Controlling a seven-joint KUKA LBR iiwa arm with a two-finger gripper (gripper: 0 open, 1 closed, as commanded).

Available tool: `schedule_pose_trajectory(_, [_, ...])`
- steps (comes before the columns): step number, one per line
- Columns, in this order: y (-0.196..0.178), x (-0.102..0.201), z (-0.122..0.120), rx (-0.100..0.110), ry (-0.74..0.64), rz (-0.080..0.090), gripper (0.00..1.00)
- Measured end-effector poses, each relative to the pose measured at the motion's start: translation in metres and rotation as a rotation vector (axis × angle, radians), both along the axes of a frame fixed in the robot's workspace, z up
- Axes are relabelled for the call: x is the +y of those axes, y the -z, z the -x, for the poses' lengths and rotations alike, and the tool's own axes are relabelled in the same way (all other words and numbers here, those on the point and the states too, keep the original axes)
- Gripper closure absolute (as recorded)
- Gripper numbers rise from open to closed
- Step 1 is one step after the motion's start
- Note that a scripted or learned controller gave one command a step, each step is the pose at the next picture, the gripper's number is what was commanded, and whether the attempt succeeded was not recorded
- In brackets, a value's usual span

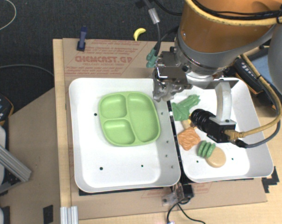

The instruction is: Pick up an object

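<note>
- The grey arm (224, 27), smooth and rounded with a glossy orange band, hangs above and to the right of the green plate.
- A flat brown board (108, 55) printed with red lettering lies under both bins and reaches out past the plate's far side.
- The left bin (85, 162), a shallow, smooth white tray with rounded corners, holds the plate near its middle.
- The right bin (252, 162), of the same make, sits just right of the plate's bin, their rims touching.
- The green plate (130, 119) is pale matte plastic, a rounded rectangle split into three compartments.
- The gripper (160, 93), grey metal and blocky, hovers off the plate's upper right corner, over the seam between the bins. It cannot be told whether it is released or clenched, and nothing is seen in its grasp.
- The green leafy piece (185, 107), jagged at its edges, lies right of the plate, just beside the gripper on its right.
- The orange lump (188, 138), knobbly, lies right of the plate's lower edge.
- The ribbed green piece (206, 149) touches a smooth beige disc (216, 158), both further right of the plate.
</note>
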State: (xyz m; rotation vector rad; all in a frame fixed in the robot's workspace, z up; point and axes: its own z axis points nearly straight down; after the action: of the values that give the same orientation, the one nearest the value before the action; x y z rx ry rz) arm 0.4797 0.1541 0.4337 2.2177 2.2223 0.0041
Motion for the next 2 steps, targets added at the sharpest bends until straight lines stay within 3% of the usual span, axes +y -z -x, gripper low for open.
schedule_pose_trajectory(2, [-0.020, 0.001, -0.001, -0.004, -0.002, 0.000, 1.00])
